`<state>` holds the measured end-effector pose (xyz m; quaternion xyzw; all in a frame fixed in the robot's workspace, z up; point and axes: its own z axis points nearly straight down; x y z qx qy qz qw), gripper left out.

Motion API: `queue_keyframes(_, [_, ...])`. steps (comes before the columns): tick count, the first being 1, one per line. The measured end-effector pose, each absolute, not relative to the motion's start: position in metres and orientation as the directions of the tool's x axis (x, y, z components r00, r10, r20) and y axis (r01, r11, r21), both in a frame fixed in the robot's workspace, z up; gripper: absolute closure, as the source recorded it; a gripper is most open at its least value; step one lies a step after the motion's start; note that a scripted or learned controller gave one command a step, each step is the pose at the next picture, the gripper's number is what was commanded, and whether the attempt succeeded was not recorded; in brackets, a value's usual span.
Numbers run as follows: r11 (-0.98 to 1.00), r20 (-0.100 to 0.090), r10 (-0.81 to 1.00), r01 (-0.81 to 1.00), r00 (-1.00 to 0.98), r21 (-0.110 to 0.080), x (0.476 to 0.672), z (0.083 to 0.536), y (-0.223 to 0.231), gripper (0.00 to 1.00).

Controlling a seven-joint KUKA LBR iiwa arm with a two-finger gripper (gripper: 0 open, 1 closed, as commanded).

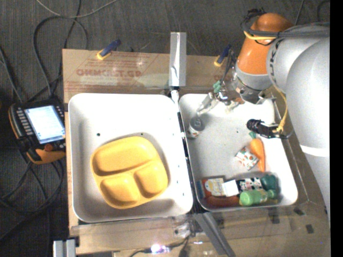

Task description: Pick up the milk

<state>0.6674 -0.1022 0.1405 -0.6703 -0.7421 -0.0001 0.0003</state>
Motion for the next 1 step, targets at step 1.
queue_keyframes(1, [0.237, -0.001, 0.971, 0.971, -0.237, -0.002, 0.6133, 0.1115, -0.1762, 0.00])
